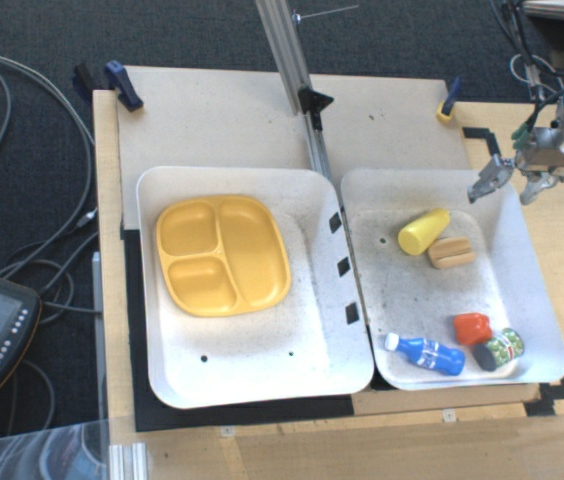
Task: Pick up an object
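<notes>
A yellow cup [423, 231] lies on its side touching a tan block [451, 253] in the right bin [522, 258] — a blue bottle [425, 354], red piece [471, 327] and green can [503, 348] sit nearer. The gripper [511, 180] hovers above-right, fingers apart, holding nothing. The left bin [312, 298] holds a yellow tray [223, 255].

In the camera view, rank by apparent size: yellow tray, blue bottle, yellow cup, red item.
1. Yellow tray, by far the largest.
2. Blue bottle and yellow cup look about alike; I won't rank them.
3. Red item, smallest.
</notes>
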Tool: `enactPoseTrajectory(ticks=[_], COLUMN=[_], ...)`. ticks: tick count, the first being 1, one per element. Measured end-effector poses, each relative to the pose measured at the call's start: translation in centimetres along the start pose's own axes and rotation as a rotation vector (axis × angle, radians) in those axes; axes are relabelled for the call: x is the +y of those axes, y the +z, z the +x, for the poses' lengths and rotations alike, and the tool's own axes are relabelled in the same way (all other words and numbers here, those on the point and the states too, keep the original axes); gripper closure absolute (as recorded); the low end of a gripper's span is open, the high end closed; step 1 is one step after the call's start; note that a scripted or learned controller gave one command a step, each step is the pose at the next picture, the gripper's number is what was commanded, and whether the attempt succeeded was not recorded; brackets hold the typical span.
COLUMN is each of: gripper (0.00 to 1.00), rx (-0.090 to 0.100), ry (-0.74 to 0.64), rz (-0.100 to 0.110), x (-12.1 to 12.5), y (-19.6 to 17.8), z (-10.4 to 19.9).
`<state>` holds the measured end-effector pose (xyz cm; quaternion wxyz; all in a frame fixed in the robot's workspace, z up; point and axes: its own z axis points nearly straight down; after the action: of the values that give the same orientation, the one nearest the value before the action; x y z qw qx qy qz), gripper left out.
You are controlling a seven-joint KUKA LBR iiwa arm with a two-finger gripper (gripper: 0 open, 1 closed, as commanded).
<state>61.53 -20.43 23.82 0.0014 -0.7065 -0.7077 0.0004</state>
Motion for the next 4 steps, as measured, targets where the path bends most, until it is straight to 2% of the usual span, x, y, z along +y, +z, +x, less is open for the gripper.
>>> enactPoseTrajectory(ticks=[1, 2, 3, 4], gripper=[0.0, 0.0, 0.0, 0.0], rx=[0.0, 0.0, 0.001, 0.001], ry=[0.0, -0.001, 0.001, 0.001], rz=[0.0, 0.003, 0.005, 0.003], x=[0.0, 0.8, 0.8, 0.8], y=[0.0, 4.6, 10.9, 14.8], z=[0.0, 0.0, 0.1, 0.2])
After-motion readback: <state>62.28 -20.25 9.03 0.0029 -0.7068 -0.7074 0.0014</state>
